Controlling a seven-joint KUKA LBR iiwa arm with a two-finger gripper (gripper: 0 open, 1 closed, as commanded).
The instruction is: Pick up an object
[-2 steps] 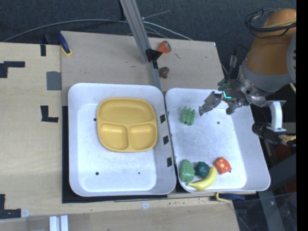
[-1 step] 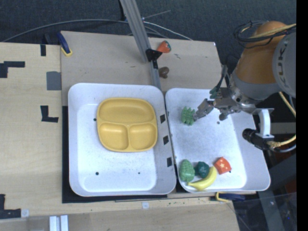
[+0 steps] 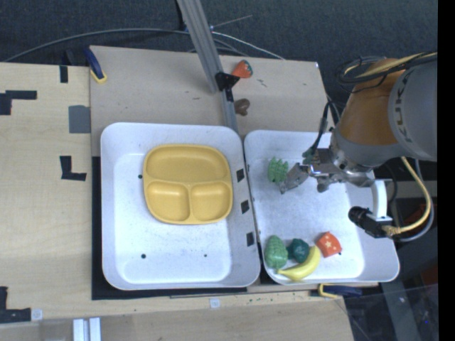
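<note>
Camera view: the grey arm with its glossy orange band is reaching in from the right, wrist hanging over the right bin (image 3: pixel 370 265), a shallow white speckled plastic tray with rounded corners. The gripper (image 3: pixel 297 180) is sitting at the end of dark metal linkage, fingers splayed a little apart with nothing between them, so it is reading as open and holding nothing. Just off its tip, to the left and slightly up, a small bumpy green toy (image 3: pixel 277 169) is lying near the bin's left wall; whether the fingertip is touching it is hard to make out. Well below the gripper, in the bin's near corner, four small toys are bunching together: a knobbly green piece (image 3: pixel 275 250), a rounder dark green piece (image 3: pixel 298 249), a smooth curved yellow banana (image 3: pixel 304 266) lying under both, and an orange-red piece (image 3: pixel 328 244) to their right. Their exact kinds are too small to tell. The arm's body is covering the bin's upper right part, and cables are looping across its right rim. Further left of the gripper, the left bin (image 3: pixel 117 254) is holding a matte yellow divided plate (image 3: pixel 188 183) with three compartments, sitting flat toward the far end.
</note>
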